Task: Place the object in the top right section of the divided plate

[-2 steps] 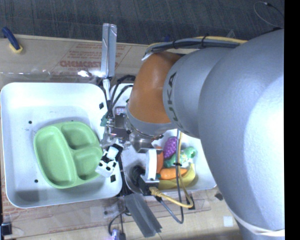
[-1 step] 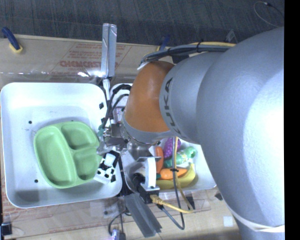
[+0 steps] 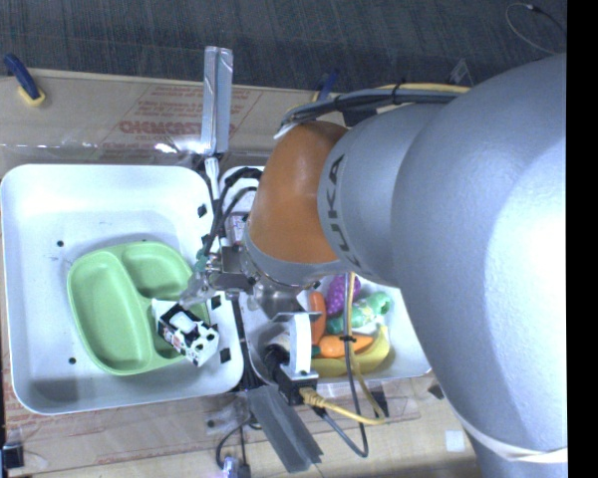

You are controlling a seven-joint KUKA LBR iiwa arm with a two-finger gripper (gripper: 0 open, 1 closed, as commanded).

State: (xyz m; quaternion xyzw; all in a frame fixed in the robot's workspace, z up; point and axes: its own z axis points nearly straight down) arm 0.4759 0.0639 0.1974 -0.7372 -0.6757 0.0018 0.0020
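1. The left bin [image 3: 40, 267] holds a green divided plate [image 3: 110, 312] with three sections, lying toward the bin's middle and near edge
2. A black-and-white object [image 3: 189, 335] rests at the plate's near right rim, partly on the plate and partly over the bin floor; which section it sits in is hard to tell
3. The right bin [image 3: 411, 357] is mostly hidden by the arm; its near part shows toy food: a banana [image 3: 364, 358], an orange carrot-like piece [image 3: 319, 317], something purple [image 3: 341, 295] and something pale green [image 3: 377, 302]
4. Both bins sit on a brown bench [image 3: 100, 108] with red print under clear film; dark carpet [image 3: 279, 18] lies beyond its far edge, and a blue clamp [image 3: 22, 78] grips the far left corner
5. The arm [image 3: 458, 237] reaches in from the right, its orange band [image 3: 294, 202] above the wall between the bins
6. The gripper [image 3: 191, 312] points left over the plate's right rim, just above the object; whether it is released or clenched on the object I cannot tell
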